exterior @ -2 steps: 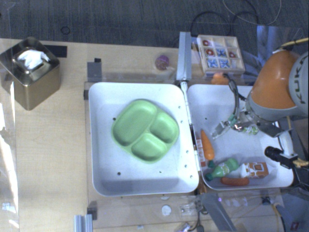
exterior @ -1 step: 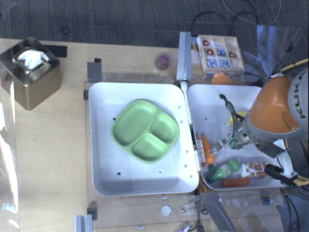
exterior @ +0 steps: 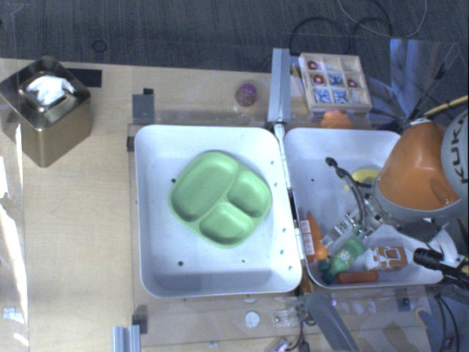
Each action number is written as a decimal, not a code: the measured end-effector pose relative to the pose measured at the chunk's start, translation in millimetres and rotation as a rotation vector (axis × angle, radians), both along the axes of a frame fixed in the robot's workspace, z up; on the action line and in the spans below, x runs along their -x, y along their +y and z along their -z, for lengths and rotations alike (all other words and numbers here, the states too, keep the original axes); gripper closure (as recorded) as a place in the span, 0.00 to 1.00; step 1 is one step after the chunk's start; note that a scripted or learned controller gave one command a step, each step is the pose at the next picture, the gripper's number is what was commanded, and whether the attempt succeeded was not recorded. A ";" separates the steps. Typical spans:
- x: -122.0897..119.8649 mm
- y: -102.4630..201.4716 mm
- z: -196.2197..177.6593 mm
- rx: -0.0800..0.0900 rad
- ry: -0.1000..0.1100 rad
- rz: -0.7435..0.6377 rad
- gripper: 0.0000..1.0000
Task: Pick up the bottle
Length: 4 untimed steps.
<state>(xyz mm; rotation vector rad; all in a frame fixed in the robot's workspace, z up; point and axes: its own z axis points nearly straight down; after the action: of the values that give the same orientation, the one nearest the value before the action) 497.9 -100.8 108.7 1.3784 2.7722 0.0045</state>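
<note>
A light green bottle (exterior: 349, 250) with a darker green cap lies tilted in the front part of the right bin (exterior: 311, 160). My gripper (exterior: 352, 229) hangs low just above the bottle's upper end, under the orange band of the arm (exterior: 418, 167). I cannot tell whether the gripper touches the bottle. Around the bottle lie an orange carrot-like piece (exterior: 313, 240), a red stick (exterior: 359, 276) and a small white carton with an orange label (exterior: 388, 257).
A yellow item (exterior: 364, 174) peeks out beside the arm. The left bin (exterior: 150, 218) holds a green divided plate (exterior: 222, 196). Behind the bins are a game board (exterior: 333, 83), an orange ball (exterior: 335, 119) and a purple ball (exterior: 247, 94). A brass tissue box (exterior: 47, 119) stands far left.
</note>
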 end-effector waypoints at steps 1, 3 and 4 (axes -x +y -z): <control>6.9 -14.7 6.9 -0.013 0.027 0.007 0.00; -40.4 12.8 -66.3 -0.025 0.031 0.305 1.00; -40.3 12.7 -66.2 -0.025 0.031 0.305 0.00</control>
<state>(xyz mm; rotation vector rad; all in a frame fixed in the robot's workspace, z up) 538.2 -88.1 174.9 1.8065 2.5619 0.0063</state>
